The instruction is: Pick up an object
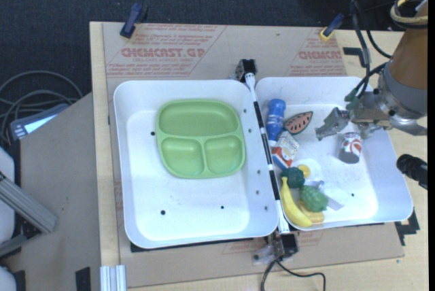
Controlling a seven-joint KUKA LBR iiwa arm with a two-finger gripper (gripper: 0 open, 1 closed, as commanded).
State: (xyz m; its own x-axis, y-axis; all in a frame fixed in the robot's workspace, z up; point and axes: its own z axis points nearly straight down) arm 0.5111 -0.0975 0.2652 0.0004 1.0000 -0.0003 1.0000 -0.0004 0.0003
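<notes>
My gripper hangs over the right bin, in its upper middle, open with nothing between its fingers. Just below and right of it a small red, white and silver can lies on the bin floor. Left of the gripper lies an orange-brown leaf-shaped piece. A blue bottle lies along the bin's left wall, with a clear wrapped item below it. Further down sit a banana, two green broccoli-like pieces and a small yellow item.
The left bin holds a green divided plate. The divider between the bins runs close to the blue bottle. The arm's orange band stands over the right bin's right edge. Cables trail at the left and behind the arm.
</notes>
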